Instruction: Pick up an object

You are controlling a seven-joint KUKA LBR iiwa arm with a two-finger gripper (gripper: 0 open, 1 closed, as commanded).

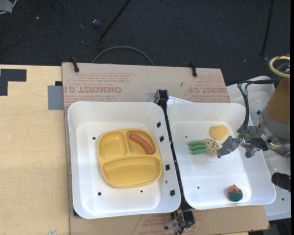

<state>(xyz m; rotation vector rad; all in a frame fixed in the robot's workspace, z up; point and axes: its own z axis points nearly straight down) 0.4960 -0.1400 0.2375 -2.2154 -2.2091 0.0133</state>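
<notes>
Camera view, looking down at a slant, shows two shallow white bins side by side on the table (24, 146), over a sheet of printed cardboard (137, 84). The left bin (83, 199) holds a yellow divided plate (130, 170), and a reddish sausage (141, 142) lies in the plate's upper right compartment. The right bin (257, 192) holds three loose things: a green bean pod piece with a pale end (202, 146) near the bin's middle, a round yellow-orange cracker-like piece (219, 131) just above and beside it, and a small red and green fruit-like thing (235, 193) well apart near the lower right corner. The arm (280, 114) reaches in from the right, and its tool (230, 146) sits low over the right bin, just beside the pale end of the bean pod. Whether the tool is spread or pressed together cannot be told, and nothing is seen held in it.
</notes>
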